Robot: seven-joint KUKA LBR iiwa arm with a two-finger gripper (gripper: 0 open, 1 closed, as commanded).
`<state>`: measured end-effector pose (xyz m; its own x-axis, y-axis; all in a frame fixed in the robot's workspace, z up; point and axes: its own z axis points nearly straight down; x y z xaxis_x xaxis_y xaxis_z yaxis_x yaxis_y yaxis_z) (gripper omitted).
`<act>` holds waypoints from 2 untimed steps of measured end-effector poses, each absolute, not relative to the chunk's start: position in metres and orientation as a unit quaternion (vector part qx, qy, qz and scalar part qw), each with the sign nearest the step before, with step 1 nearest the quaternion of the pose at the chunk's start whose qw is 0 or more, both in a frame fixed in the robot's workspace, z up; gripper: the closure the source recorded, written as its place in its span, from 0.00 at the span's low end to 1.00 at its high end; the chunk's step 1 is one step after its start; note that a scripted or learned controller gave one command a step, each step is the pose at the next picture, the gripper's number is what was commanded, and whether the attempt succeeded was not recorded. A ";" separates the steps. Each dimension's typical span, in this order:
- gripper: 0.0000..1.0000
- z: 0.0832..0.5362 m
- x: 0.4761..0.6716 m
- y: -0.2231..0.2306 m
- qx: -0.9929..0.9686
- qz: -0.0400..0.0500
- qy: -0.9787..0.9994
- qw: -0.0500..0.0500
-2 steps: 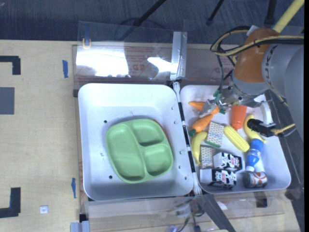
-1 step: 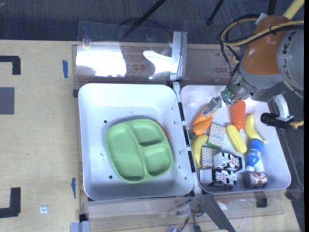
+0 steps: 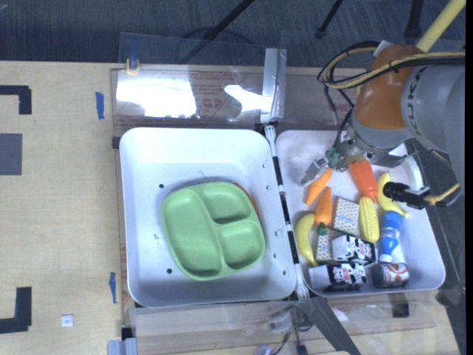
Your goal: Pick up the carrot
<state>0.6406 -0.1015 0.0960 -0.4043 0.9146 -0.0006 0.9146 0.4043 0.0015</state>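
Arm (image 3: pixel 414 95) reaching in from the right, grey with orange band, wrist over the back of the right bin (image 3: pixel 429 272). Gripper (image 3: pixel 336 157) low near the bin's back-left area, tip just beside the upper orange pieces. Fingers too small and cluttered to read: cannot tell if spread, pressed together, or pinching anything.

Carrot: several orange pieces in the right bin, hard to say which is the carrot. Small orange piece (image 3: pixel 318 187) just below the gripper tip, tilted. Second orange piece (image 3: pixel 324 209) right under it, touching or nearly so. Bigger orange piece (image 3: pixel 362 180) to the right of the gripper, lying lengthwise toward the front.

Rest of the right bin, packed tight: banana (image 3: pixel 304 237) along the left wall, corn cob (image 3: pixel 369 219) in the middle, checkered packet (image 3: pixel 345 214) between corn cob and the lower orange piece, blue-and-white bottle (image 3: pixel 390 239) on the right side, black-and-white patterned item (image 3: pixel 347 261) at the front, dark can (image 3: pixel 390 274) at front right.

Left bin (image 3: pixel 140 168): green divided plate (image 3: pixel 214 229), three compartments, sitting in the middle toward the front.

Both bins on the table (image 3: pixel 59 198), side by side, touching at the centre.
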 end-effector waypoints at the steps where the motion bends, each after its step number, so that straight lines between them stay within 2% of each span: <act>1: 1.00 0.107 0.642 -0.102 0.547 0.002 0.837 0.003; 2: 1.00 0.204 0.668 -0.042 0.553 0.001 0.833 0.002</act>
